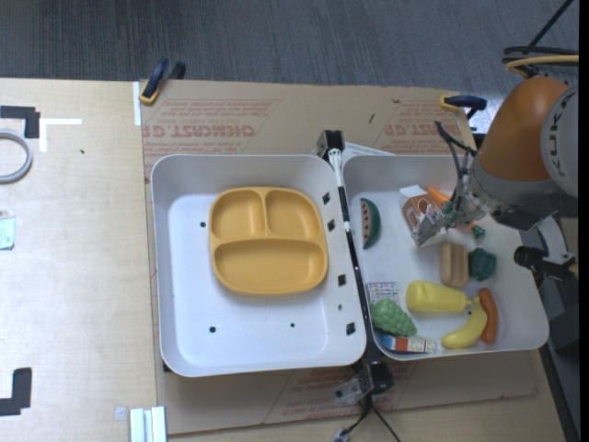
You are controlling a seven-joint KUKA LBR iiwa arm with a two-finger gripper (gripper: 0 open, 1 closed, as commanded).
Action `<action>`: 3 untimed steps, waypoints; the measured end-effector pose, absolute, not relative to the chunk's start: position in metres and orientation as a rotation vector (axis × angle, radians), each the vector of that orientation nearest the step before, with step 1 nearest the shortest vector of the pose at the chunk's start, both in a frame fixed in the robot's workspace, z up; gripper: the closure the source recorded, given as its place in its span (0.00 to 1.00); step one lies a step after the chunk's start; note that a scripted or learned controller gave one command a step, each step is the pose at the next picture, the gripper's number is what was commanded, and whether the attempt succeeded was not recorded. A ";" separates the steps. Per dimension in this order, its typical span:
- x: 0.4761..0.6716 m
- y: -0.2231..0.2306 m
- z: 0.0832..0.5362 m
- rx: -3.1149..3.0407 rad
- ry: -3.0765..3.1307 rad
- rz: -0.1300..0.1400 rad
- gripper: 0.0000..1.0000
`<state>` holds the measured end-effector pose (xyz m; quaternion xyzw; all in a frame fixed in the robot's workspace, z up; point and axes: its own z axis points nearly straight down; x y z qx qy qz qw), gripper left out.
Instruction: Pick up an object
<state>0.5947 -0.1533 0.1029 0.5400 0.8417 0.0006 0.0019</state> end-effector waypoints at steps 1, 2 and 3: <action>0.542 -0.111 0.325 1.672 2.655 0.000 1.00; 0.543 -0.111 0.334 1.668 2.654 0.000 1.00; 0.544 -0.111 0.344 1.663 2.653 0.001 1.00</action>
